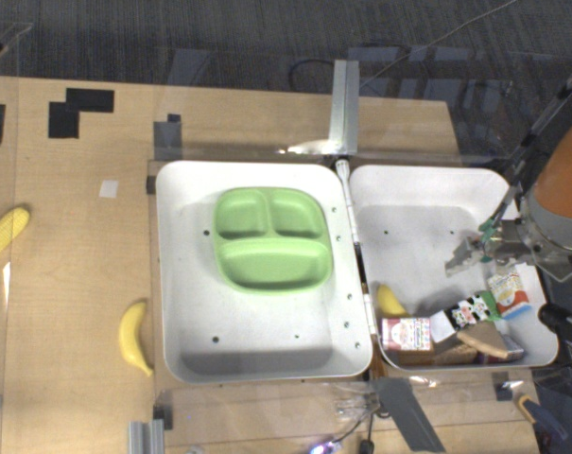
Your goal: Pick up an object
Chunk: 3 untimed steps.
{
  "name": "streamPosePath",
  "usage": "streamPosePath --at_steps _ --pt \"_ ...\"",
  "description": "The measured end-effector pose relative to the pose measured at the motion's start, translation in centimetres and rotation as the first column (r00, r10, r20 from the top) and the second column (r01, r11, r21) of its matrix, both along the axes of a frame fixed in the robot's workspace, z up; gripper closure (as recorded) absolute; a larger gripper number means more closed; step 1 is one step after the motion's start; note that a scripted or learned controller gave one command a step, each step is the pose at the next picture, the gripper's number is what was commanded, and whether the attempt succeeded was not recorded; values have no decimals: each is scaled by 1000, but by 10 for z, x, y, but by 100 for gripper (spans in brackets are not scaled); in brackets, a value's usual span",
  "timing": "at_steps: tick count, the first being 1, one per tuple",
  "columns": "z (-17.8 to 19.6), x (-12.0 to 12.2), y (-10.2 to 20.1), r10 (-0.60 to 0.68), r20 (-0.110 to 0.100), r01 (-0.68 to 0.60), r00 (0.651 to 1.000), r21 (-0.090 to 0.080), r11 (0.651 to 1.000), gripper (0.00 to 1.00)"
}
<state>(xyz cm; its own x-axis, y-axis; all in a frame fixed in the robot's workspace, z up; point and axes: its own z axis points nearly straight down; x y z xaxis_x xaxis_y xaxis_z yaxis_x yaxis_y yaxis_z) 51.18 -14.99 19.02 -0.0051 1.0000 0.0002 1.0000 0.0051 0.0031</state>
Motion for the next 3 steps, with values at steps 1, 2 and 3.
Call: streamPosePath --at_steps 1,2,3 --pt "-94 -20 -1 89 4 -89 996 -2 996 0" --pt "-98 -4 3 334 17 -334 942 -11 942 0" --pt "-87 -2 5 335 19 -335 942 -7 942 100"
